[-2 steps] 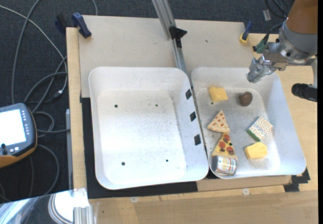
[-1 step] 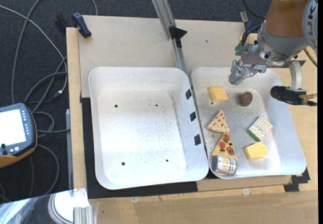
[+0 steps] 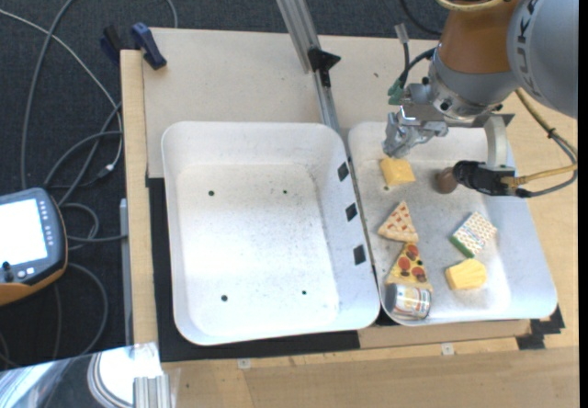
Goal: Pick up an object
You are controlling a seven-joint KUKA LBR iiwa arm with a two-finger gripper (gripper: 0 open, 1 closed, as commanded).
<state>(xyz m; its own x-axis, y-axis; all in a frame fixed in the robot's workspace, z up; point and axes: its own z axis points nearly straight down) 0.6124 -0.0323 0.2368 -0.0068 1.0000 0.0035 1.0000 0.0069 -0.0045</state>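
My gripper (image 3: 401,147) hangs over the far left part of the right bin (image 3: 537,250), its tips just above a yellow cheese-like block (image 3: 397,172). Nothing shows between the tips. Nearer the camera lie a pizza slice (image 3: 398,224), a second pizza slice (image 3: 408,264), a small tin can (image 3: 409,301), a yellow block (image 3: 467,276) and a patterned white-green block (image 3: 473,233). A small brown round object (image 3: 446,180) sits to the right of the cheese block.
The left bin (image 3: 248,232) stands beside the right one. A metal pole (image 3: 294,20) slants across the back. A black fitting with an orange cable (image 3: 487,178) hangs off the arm over the right bin. Cables and a handheld pendant (image 3: 28,241) lie at the left.
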